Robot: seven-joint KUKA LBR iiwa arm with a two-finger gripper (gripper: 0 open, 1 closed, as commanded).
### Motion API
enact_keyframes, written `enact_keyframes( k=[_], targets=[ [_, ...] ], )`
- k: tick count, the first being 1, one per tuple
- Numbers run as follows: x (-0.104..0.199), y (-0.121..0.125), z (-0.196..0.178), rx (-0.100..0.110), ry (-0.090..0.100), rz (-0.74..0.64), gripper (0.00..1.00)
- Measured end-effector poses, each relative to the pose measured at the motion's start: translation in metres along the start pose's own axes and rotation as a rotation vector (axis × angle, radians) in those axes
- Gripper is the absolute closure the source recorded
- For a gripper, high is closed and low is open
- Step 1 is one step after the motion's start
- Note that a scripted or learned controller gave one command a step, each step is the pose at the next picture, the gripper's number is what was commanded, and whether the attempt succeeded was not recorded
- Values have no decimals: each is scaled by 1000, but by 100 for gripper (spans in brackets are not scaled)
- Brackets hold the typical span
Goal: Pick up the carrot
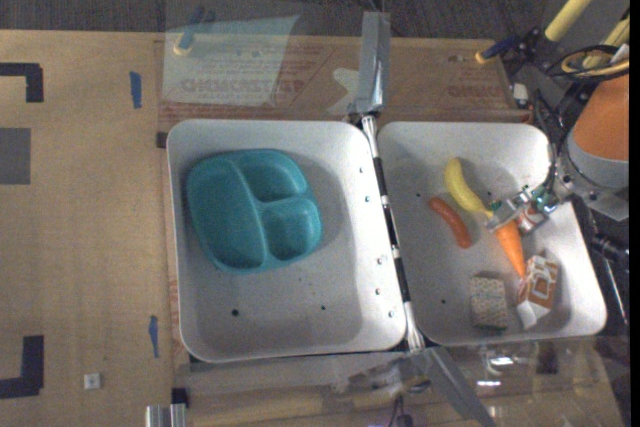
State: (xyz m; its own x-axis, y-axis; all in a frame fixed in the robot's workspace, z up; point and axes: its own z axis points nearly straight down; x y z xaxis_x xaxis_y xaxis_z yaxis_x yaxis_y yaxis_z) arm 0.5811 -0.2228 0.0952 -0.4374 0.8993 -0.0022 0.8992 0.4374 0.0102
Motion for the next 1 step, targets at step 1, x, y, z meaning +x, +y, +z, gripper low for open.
enact_keyframes(
  k=[1],
  targets=[
    [-7, 7, -80, 10, 1, -30, 100]
  ],
)
